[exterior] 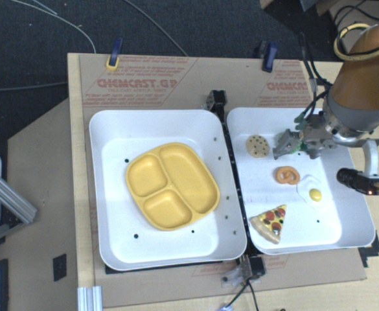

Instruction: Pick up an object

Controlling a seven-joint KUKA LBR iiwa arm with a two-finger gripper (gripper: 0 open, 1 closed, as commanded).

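Crowding is the hazard: the grey two-finger claw (293,144), its grip state impossible to tell, hangs over the right white bin (357,235). A round speckled cookie (258,146) lies just left, a glazed brown pretzel (287,175) just below; a slanted descent could nudge either aside.

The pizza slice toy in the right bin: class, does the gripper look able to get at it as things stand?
Probably yes. The pizza slice lies alone near the right bin's front edge, apart from the pretzel and egg, with nothing over it. The gripper hovers above the same bin.
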